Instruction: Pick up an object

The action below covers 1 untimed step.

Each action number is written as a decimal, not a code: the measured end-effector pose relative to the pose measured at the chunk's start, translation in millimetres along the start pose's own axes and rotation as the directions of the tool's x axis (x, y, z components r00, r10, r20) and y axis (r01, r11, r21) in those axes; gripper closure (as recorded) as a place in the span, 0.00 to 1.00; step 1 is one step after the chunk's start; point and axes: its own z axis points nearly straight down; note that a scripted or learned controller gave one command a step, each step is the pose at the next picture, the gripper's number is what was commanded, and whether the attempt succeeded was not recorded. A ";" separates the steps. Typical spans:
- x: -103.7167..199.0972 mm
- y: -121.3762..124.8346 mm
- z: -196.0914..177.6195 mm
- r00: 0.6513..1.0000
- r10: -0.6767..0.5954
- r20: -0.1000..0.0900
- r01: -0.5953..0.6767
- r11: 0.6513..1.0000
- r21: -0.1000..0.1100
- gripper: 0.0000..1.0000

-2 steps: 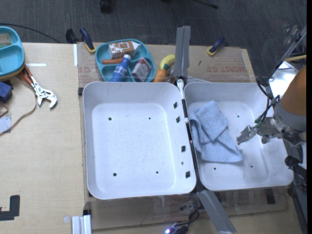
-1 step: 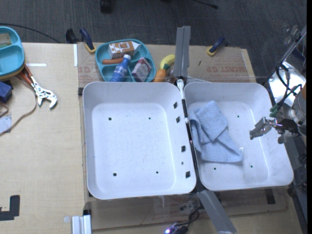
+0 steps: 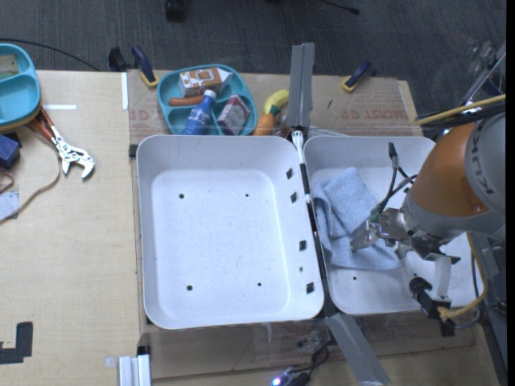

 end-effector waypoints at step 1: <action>-63.7 23.3 -18.3 1.000 -0.008 0.001 0.008 1.000 -0.001 0.00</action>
